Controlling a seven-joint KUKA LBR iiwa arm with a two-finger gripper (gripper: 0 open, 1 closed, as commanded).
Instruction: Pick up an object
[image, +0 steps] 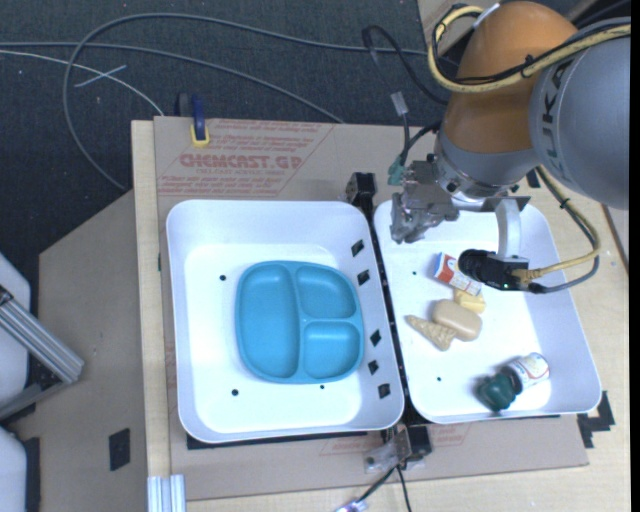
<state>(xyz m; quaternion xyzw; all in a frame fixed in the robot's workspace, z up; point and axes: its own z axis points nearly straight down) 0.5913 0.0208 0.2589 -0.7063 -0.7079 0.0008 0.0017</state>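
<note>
The gripper (412, 222) is seen over the far left corner of the right bin (560, 320), close to the wall shared with the left bin (195, 300). Whether it is spread or pressed together cannot be told from this angle.

The objects to be picked are all found in the right bin. A small red-and-white carton (445, 267) is placed near the bin's middle, on the near side of the gripper, and a yellow piece (468, 296) is set just beside it, nearer the front edge. A beige cone-shaped toy (445, 326) is laid just beyond these towards the front edge, with its tip turned towards the left wall. A green bottle-shaped object (497, 390) with a white end is laid on its side by the near right corner, apart from the rest.

A blue divided plate (297, 322) is held in the middle of the left bin. Both bins are carried on a cardboard sheet (250, 155) printed in red.
</note>
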